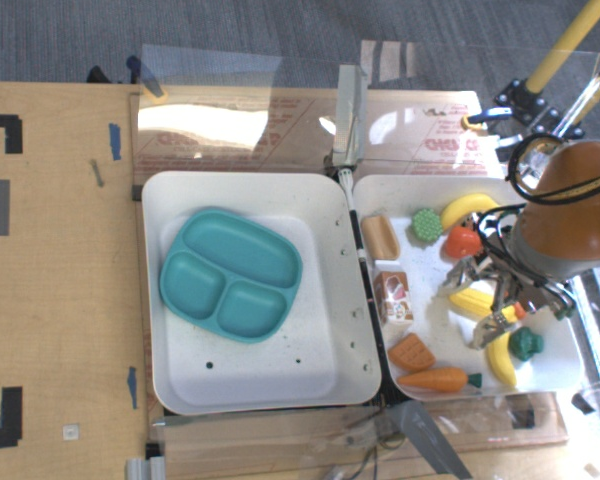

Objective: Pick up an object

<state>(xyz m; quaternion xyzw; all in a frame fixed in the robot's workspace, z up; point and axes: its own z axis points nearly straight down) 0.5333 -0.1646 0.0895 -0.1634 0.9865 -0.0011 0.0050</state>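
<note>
Bananas number two in the right bin (570, 363): one (470, 208) by the far wall, one (500, 358) near the front, just beside the gripper (496, 313). Whether the gripper grasps anything cannot be told. A yellow piece (470, 300) lies by it. Around these lie one tomato (462, 241), one carrot (435, 378) and one bread roll (380, 236). The left bin (180, 378) holds one teal divided plate (230, 273).

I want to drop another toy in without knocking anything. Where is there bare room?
Left bin: bare floor all around the teal plate, widest below it. Right bin is crowded: the hand sits among bananas and other toy food.
</note>
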